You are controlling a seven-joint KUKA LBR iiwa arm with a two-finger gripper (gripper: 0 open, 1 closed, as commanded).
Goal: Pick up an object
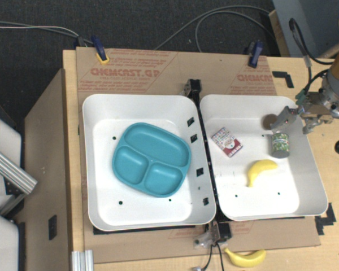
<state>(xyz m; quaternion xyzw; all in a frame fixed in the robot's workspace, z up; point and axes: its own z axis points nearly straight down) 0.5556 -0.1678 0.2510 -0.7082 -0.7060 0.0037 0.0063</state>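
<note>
Camera view, looking down at a slant: the desk (51, 151) carried a brown cardboard sheet (158, 66) with red print, held at its far edge by two clips. On the sheet sat two shallow white bins side by side, their inner rims touching along the middle.

Left bin (101, 112): held one blue plate (151, 159) with three compartments, lying flat near the bin's centre.

Right bin (305, 191): held three things, all apart from one another. A yellow banana (261, 170) lay on the floor of the bin, right of centre, curved end toward the near side. A small can (280, 143) with a green and white label stood or lay just beyond the banana, toward the far right part of the bin. A small flat packet (226, 141), white with red and pink print, lay to the left of the can, nearer the shared rim.

Arm entered from the right edge, over the far right corner of the right bin. The hand (288, 117) hung just above and beside the can. Whether it touched the can, could not tell. Finger state: could not tell, the parts were too small and overlapped.

A second banana (246, 257) lay outside the bins on the desk at the near edge.
</note>
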